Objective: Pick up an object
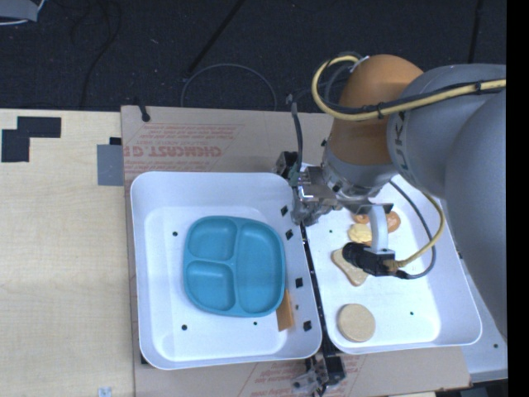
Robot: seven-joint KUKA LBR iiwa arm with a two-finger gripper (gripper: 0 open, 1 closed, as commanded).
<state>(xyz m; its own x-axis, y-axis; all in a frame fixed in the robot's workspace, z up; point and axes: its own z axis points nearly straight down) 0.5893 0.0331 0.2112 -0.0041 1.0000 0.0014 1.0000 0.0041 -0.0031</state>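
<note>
The arm reaches in from the right, and its gripper (305, 208) hangs over the divider between the two bins, at the back left corner of the right bin (430, 325). In that bin lie a round tan disc (357, 322) near the front, a tan flat piece (345, 264) in the middle, and a yellow piece (359, 233) beside an orange piece (390, 220), both just right of the gripper and partly hidden by the wrist. Nothing shows between the gripper and these things.
The left bin (157, 222) holds a blue divided plate (232, 265). A thin brown stick (285, 310) lies against the plate's right edge, close to the divider. Cardboard lies under both bins, and a pale wooden bench (58, 263) extends to the left.
</note>
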